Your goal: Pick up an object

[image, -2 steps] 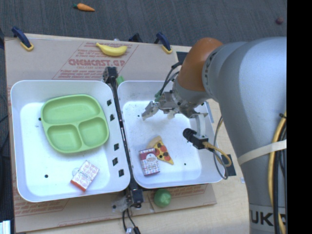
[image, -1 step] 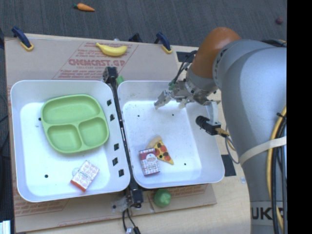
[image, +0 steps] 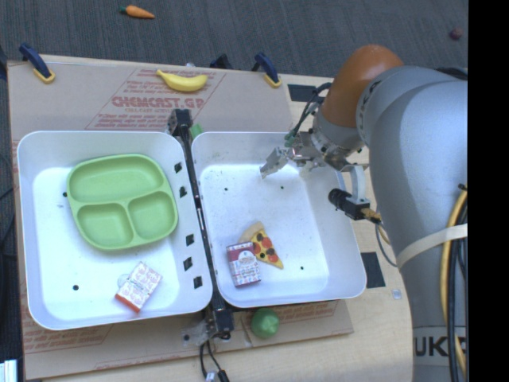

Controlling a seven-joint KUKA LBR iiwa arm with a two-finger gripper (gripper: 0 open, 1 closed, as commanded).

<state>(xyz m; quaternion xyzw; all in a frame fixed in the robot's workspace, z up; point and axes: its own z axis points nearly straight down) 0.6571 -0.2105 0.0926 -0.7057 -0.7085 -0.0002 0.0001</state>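
Hovering over the right bin [image: 318, 277], our gripper [image: 274, 164] hangs spread, pinching nothing. We judge this the approach; next we must reach the pizza slice [image: 264, 246] or red carton [image: 243, 265].

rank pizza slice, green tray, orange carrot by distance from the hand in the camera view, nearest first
From the hand, in the right bin:
1. Pizza slice, same bin, toward the near edge.
2. Green tray, in the left bin.
3. Orange carrot, on the floor beyond the bench, far left.
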